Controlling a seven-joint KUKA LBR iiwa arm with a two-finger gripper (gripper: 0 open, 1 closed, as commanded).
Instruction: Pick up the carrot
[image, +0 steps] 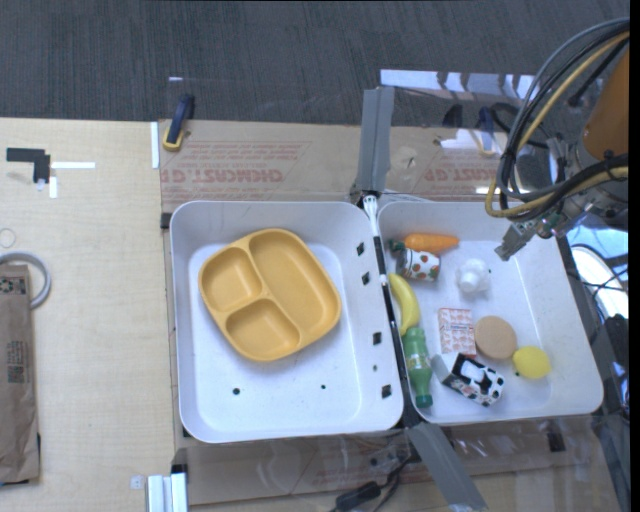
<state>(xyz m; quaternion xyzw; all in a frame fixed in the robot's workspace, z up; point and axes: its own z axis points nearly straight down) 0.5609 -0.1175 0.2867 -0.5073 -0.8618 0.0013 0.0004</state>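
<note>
The carrot (432, 242), orange with a small green end, lies on its side at the back of the right bin (560, 400), near the divider. My gripper (520, 238) hangs over the bin's back right part, to the right of the carrot and well apart from it. Nothing is seen in its grasp. Cables and the arm's body cover much of it.
The right bin also holds a spotted cup (422, 265), a banana (404, 300), a green bottle (416, 365), a white lump (472, 277), a packet (456, 328), a tan disc (495, 338), a lemon (531, 362) and a cow-patterned toy (473, 380). A yellow divided plate (268, 293) sits in the left bin.
</note>
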